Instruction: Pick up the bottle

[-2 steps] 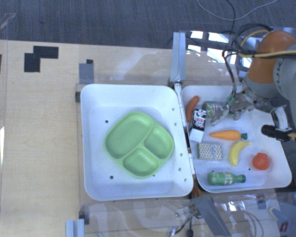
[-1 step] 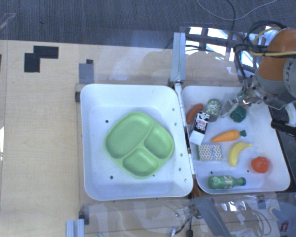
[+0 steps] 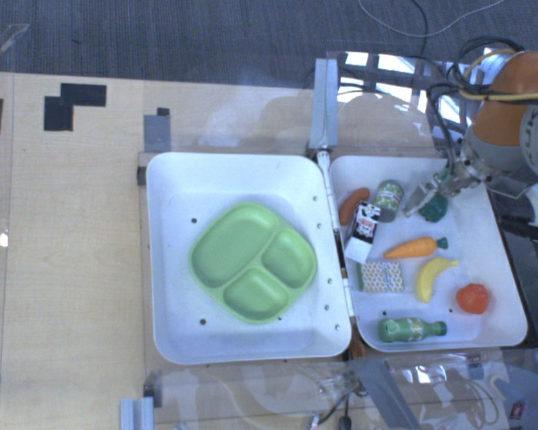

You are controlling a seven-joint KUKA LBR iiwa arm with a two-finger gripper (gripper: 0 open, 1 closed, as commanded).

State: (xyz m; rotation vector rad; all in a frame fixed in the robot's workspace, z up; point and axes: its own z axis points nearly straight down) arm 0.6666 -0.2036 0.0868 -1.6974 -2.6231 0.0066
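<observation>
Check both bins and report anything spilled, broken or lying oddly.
Nothing looks spilled or broken. The green bottle lies on its side near the front wall of the right bin, far from the gripper, which is at the bin's back by a can. The milk carton lies tipped against the divider.

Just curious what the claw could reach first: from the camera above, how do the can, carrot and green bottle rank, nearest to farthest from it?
From the gripper:
1. Can, just left of it.
2. Carrot, mid-bin, below it.
3. Green bottle, lying at the bin's near edge.
</observation>
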